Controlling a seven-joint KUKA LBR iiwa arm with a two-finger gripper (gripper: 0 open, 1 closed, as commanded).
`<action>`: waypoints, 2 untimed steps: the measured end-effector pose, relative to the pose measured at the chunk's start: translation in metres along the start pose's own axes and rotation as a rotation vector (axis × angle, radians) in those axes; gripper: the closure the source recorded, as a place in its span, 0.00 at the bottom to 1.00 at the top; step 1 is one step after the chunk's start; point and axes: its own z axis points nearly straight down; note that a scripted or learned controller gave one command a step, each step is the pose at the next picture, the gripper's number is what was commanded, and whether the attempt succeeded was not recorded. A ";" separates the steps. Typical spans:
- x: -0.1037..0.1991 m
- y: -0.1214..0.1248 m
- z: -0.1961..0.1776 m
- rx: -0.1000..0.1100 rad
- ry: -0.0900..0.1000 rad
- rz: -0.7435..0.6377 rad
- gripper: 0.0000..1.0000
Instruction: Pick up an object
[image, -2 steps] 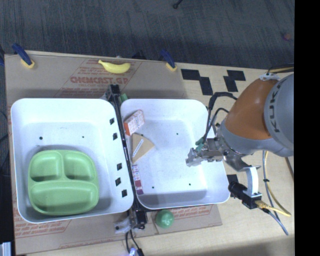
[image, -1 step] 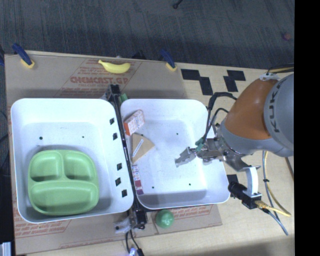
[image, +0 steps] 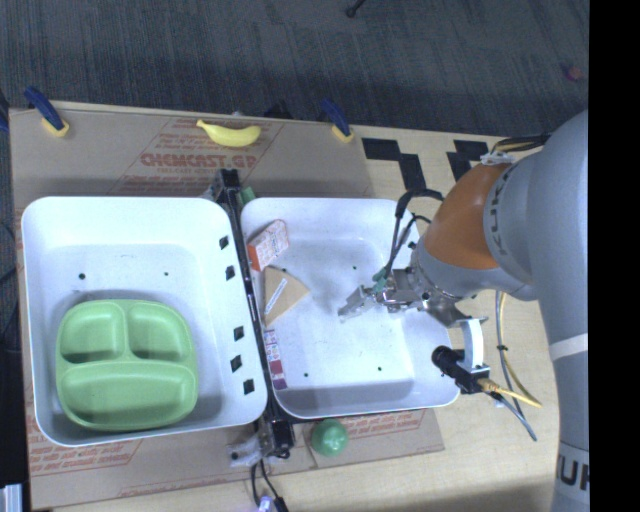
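Right bin, jaws beside wedge

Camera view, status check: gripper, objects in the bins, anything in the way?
Gripper low in right bin, nothing visibly between fingers. Tan wedge and orange carton lie left of it, untouched. Green tray in left bin. Path clear.

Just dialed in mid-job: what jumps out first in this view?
The green tray sits in the left bin. The grey arm reaches from the right, its gripper low over the right bin, near a tan wedge and an orange box.
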 end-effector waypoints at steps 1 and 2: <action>0.058 -0.047 0.024 0.001 0.002 -0.001 0.00; 0.096 -0.016 0.023 -0.001 0.001 -0.003 0.00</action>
